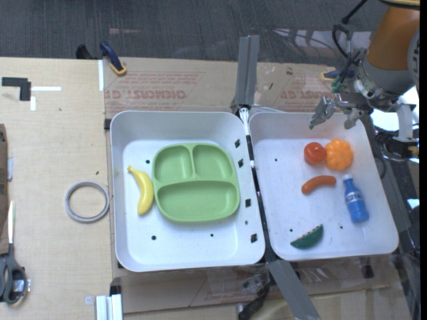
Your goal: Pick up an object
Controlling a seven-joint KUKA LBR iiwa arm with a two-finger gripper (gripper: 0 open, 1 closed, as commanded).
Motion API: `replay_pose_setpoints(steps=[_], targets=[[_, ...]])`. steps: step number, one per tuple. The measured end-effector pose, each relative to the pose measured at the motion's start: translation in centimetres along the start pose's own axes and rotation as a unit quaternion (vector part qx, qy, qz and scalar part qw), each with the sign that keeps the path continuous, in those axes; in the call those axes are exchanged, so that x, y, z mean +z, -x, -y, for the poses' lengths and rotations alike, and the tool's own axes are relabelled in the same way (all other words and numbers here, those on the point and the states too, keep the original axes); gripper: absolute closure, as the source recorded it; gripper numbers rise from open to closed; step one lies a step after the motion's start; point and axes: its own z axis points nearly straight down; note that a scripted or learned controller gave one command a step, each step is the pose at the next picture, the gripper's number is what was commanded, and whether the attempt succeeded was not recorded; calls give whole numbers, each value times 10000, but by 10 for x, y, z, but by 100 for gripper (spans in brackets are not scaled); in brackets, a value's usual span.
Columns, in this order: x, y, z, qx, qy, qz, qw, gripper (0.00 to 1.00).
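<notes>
My gripper (338,114) hangs open above the far edge of the right bin (273,179), with nothing between its fingers. Just below it lie a red tomato (315,153) and an orange pepper (339,154), side by side. Further toward the front are an orange sausage (318,184), a blue bottle (355,202) and a green watermelon slice (307,237). In the left bin (127,199) sit a green divided plate (196,182) and a yellow banana (141,189) to its left.
A roll of tape (87,201) lies on the wooden bench left of the bins. Scissors (11,272) rest at the bench's left front edge. A blue clamp (113,57) sits at the back.
</notes>
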Motion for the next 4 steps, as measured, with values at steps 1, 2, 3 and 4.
replay_pose_setpoints(steps=[1, 2, 3, 4], targets=[[122, 10, 68, 19, 3, -3, 10000, 0], [122, -23, 87, 10, -4, -4, 10000, 0], [113, -22, 87, 29, -7, -6, 10000, 100], [113, -22, 87, 27, -9, -6, 10000, 0]])
